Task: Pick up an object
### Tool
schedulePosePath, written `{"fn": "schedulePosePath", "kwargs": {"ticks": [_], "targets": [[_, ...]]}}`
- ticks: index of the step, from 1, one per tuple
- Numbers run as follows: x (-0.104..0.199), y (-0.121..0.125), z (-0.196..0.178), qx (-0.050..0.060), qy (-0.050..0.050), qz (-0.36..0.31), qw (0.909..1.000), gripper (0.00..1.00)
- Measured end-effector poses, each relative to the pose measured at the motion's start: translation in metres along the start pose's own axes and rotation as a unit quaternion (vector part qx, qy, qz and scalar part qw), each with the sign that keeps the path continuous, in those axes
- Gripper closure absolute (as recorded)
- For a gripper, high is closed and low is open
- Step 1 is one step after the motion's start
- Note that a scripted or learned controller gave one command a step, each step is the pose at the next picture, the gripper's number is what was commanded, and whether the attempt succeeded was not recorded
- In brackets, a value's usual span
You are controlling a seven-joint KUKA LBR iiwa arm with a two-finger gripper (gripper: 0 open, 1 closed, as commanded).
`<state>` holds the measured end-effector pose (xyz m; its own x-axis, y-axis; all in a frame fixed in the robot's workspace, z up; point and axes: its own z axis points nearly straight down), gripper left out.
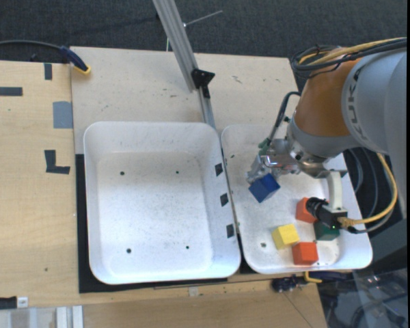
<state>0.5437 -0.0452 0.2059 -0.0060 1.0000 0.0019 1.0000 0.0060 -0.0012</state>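
Observation:
My gripper hangs over the upper left part of the right bin, under the grey arm with the orange band. A blue block sits tilted between its fingertips, and the gripper is shut on it. The block looks slightly larger than the others, as if raised off the bin floor. Lower in the same bin lie a yellow block, an orange block, a red-orange block and a dark green piece.
The left bin lies beside the right one, sharing a raised divider. A slanted metal rod comes down from the top to the bins' back edge. Yellow and black cables trail on the right.

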Motion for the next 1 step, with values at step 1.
{"fn": "schedulePosePath", "kwargs": {"ticks": [1], "targets": [[0.061,0.0024,0.002,0.001,0.0,-0.001,1.0,1.0]]}}
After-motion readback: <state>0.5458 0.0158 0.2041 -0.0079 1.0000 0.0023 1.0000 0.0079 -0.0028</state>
